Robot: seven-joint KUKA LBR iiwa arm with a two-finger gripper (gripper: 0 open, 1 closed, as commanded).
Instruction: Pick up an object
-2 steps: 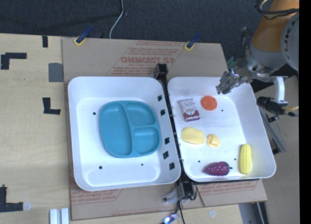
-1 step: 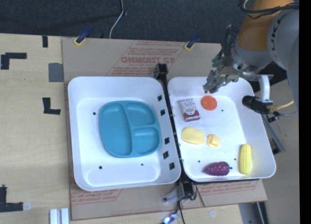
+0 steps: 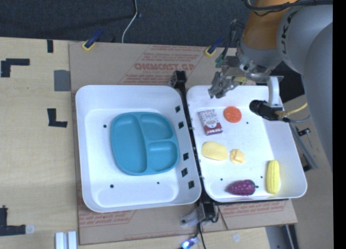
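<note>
- Your bench (image 3: pixel 32 134) is pale wood with a cardboard sheet (image 3: pixel 151 64) under two white bins; behind it hangs a dark backdrop.
- The left bin (image 3: pixel 92 102) holds a blue divided plate (image 3: pixel 143 142). The right bin (image 3: pixel 286 150) holds everything you could pick.
- Those objects: a red-and-white carton (image 3: pixel 210 121) and an orange disc (image 3: pixel 232 114) toward the far side, a yellow lump (image 3: pixel 214 150) with a smaller yellow piece (image 3: pixel 237 156) mid-bin, a purple eggplant (image 3: pixel 240 187) and a corn cob (image 3: pixel 273 176) near you.
- The gripper (image 3: pixel 220 87) hangs over the right bin's far-left corner. You cannot tell from this angle how wide its jaws stand, and nothing is visible between them.
- Risk one: it sits close to the bin wall and central divider, so a straight descent may strike the rim.
- Risk two: the carton and disc lie just beyond it; a slight offset could nudge them rather than grasp.
- Risk three: the rounded yellow pieces look likely to roll or squirt from a pinch.
</note>
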